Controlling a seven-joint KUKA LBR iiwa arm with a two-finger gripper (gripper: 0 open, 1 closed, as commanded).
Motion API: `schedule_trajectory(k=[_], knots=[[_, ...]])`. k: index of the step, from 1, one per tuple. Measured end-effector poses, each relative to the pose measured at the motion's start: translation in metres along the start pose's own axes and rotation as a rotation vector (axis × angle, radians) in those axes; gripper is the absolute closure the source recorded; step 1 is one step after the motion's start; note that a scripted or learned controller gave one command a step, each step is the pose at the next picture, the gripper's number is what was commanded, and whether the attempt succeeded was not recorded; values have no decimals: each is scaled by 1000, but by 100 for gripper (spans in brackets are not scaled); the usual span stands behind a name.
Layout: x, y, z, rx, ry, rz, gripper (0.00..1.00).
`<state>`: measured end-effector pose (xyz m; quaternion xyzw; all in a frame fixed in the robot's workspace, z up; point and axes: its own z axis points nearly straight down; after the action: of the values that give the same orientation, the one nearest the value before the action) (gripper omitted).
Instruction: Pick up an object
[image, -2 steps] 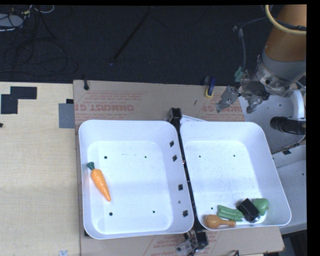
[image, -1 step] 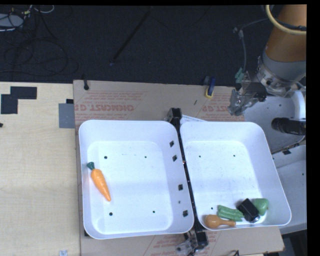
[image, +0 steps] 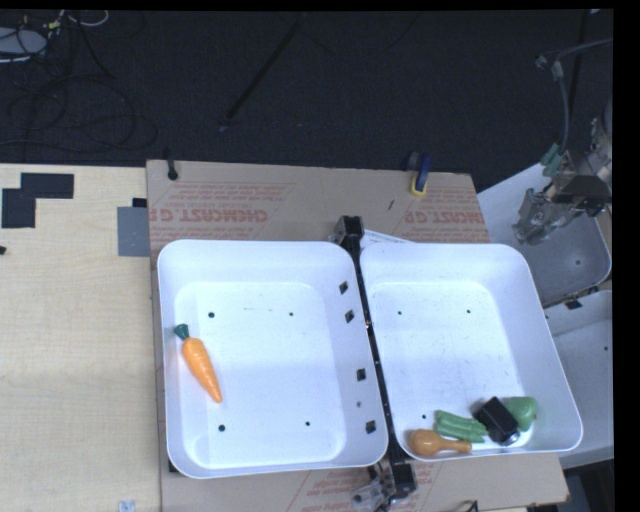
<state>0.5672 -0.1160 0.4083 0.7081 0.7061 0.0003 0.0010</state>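
An orange carrot (image: 201, 368) with a green top is seen lying in the left bin (image: 255, 262), near its left wall. In the right bin's (image: 450, 262) near right corner, a green pod (image: 459, 426), a black block (image: 497, 420), a green piece (image: 522, 408) and a tan pear-shaped item (image: 437, 443) are clustered close together. The gripper (image: 540, 215) is parked off the bench at far right, well apart from both bins; its state cannot be told.

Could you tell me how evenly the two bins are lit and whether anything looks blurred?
In the camera view, the left bin has a soft shadow across its floor; the right bin looks evenly bright; the carrot is sharp, while the gripper looks dim and indistinct.
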Motion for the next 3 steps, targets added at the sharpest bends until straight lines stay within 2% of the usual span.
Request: schedule_trajectory(k=[1, 2, 3], knots=[[-12, -61, -50, -2, 0, 0, 100], [-98, -87, -41, 5, -1, 4, 100], [-60, -83, 27, 10, 4, -6, 100]])
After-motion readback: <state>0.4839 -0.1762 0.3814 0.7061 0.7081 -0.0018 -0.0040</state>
